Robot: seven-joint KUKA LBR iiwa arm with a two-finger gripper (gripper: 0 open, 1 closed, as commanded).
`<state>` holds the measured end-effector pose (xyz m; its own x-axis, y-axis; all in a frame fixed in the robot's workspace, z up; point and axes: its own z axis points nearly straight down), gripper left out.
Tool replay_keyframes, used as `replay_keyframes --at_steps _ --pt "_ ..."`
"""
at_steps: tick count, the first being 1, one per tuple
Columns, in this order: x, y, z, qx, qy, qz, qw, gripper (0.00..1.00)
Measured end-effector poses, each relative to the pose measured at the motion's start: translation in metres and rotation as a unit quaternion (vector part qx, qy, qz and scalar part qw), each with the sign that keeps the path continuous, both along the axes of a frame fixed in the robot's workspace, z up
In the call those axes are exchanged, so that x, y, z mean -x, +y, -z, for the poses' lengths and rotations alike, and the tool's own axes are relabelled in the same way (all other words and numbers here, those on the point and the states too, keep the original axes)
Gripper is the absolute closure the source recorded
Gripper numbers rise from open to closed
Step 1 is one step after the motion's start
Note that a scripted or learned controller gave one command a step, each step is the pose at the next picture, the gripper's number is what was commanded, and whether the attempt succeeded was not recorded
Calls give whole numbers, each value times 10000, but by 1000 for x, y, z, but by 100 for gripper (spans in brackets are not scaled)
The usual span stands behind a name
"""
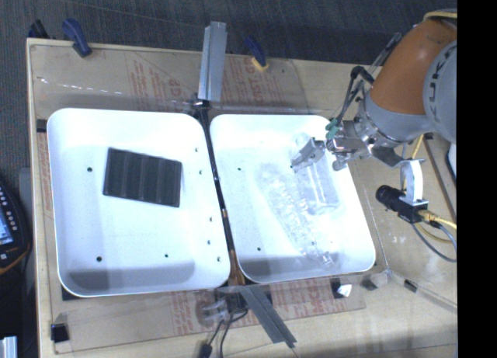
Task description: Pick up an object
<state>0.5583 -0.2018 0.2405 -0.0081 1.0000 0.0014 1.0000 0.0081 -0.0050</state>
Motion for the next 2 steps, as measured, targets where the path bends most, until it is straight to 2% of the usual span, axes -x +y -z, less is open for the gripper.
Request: replay_keyframes --at_steps 1,2 --pt "12 -9 -38 16 -20 394 9992 0" --pt "15 -1 -103 15 -34 -479 9988 0"
